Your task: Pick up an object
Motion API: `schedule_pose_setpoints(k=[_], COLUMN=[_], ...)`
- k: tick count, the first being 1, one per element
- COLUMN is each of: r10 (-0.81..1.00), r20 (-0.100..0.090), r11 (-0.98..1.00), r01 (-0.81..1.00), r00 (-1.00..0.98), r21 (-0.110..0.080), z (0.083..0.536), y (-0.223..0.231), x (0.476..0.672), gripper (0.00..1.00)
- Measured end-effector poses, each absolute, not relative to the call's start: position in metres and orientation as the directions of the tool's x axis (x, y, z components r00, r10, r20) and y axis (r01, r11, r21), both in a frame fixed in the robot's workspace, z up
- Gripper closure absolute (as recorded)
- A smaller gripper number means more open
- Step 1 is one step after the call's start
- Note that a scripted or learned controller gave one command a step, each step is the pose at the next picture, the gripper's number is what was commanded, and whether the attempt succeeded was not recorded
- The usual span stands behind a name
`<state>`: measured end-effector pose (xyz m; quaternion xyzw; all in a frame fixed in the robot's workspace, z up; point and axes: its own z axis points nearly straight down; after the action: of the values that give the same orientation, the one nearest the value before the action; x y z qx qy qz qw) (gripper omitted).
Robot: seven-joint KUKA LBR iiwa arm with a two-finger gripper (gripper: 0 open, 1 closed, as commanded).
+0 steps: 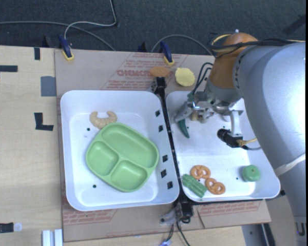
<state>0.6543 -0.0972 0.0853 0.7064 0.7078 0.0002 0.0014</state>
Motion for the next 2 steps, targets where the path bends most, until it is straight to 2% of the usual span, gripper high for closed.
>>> schedule_pose_setpoints(k=[1,2], r10=[1.0,1.0], r20=[-0.001,-0.002], r11=[0.003,0.002], r01=[1.0,1.0], r00=[-0.003,-0.002], r21=[0.001,0.001], z=[0.085,0.0851], y=[-0.0955,-0.1027], x=[0.6686,0.6686], gripper=[0.0,0.0])
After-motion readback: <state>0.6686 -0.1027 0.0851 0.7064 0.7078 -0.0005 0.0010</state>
